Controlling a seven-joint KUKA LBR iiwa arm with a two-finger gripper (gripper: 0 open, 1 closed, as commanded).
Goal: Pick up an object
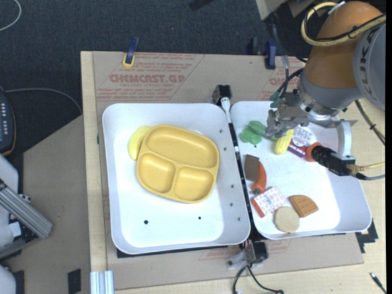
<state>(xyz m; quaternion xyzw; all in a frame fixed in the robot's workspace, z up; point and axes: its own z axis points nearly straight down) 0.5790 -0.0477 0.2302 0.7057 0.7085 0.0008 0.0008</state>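
Camera view: our arm [340, 54] is down over the right bin [343, 219], gripper [278, 124] low at its far left end.

We sit right above a yellow piece [282, 143], with a green toy [252, 132] just to one side and a red-and-white packet [301, 138] on the other; whether we have hold of anything we cannot tell, since the wrist hides the tips. Nearer the camera in the same bin we see a brown block [251, 166] touching an orange piece [261, 175], a red-white card [268, 201], a tan disc [286, 219] and a brown wedge [303, 205]. Over in the left bin [122, 225] a yellow tray [177, 163] lies on top of a yellow banana [136, 141].
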